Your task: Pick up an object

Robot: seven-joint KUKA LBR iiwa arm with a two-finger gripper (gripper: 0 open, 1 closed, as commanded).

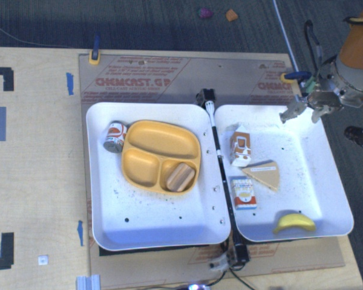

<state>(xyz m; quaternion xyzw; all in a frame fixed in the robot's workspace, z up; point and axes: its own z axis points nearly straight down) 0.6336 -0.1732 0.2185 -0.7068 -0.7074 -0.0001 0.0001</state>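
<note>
- The grey arm with its orange band (357, 50) is cut off by the right edge.
- The small silver-and-red can (114, 136) is partly hidden behind the yellow plastic compartment tray (160, 141).
- Print on the small white-and-orange carton (244, 193) is too small to read.
- Two tiny bits, purple (204, 12) and orange (231, 16), on the blue floor are too small to identify.

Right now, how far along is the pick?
Done: nothing lifted that I can see. The banana, sandwich, both cartons all lie in the right bin; the can and yellow tray sit in the left bin. In hand: the gripper sits at the right bin's far edge, open, nothing between its fingers. Left: descend, grasp, lift.
</note>
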